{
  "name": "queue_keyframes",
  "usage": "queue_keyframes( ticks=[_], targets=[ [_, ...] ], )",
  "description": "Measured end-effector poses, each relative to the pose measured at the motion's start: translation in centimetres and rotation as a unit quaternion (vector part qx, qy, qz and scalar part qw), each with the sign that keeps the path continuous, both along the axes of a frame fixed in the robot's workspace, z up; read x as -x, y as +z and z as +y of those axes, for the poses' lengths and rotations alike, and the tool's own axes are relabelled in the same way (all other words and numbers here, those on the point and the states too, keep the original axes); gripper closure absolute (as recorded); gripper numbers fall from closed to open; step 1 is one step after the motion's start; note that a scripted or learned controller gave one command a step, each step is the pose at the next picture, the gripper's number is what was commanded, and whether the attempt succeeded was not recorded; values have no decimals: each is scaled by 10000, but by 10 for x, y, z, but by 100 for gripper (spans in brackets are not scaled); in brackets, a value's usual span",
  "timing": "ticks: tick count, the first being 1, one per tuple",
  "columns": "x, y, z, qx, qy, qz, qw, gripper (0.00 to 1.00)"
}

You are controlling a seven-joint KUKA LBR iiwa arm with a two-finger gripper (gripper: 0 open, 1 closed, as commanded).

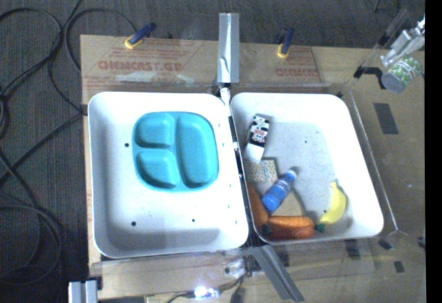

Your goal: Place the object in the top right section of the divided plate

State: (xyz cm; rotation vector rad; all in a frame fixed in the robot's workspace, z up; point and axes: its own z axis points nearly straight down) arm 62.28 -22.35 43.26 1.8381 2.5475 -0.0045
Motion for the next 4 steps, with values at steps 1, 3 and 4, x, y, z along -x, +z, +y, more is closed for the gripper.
queue_keyframes(
  ticks=[1,3,4],
  targets=[
    [4,0,1,3,240,9,9997,100],
    [60,-126,1,-18,-816,12,9967,100],
    [-34,-64,3,14,-2791,8,9603,100]
  ],
)
